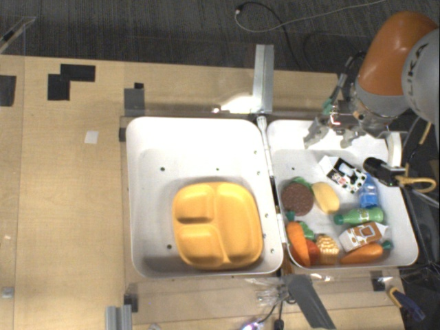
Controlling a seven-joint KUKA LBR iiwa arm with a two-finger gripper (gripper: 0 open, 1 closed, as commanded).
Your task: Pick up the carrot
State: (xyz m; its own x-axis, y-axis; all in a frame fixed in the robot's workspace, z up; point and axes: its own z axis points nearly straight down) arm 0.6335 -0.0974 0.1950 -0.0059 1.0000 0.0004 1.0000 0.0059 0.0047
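Observation:
The carrot [297, 243], orange and tapered with a bit of green at its top, lies in the front left corner of the right bin [289, 158], beside a corn cob [327, 245]. A second long orange piece [362, 254] lies along the bin's front wall further right. My gripper [330, 135] hangs over the far end of that bin, well behind the carrot. Its fingers are open and nothing sits between them.
Around the carrot lie a brown round cookie [298, 197], a yellow lump [326, 197], a green bottle [359, 216], a small carton [362, 234], a blue item [368, 193] and a black-and-white box [345, 174]. A yellow divided plate [216, 223] sits in the left bin [165, 150].

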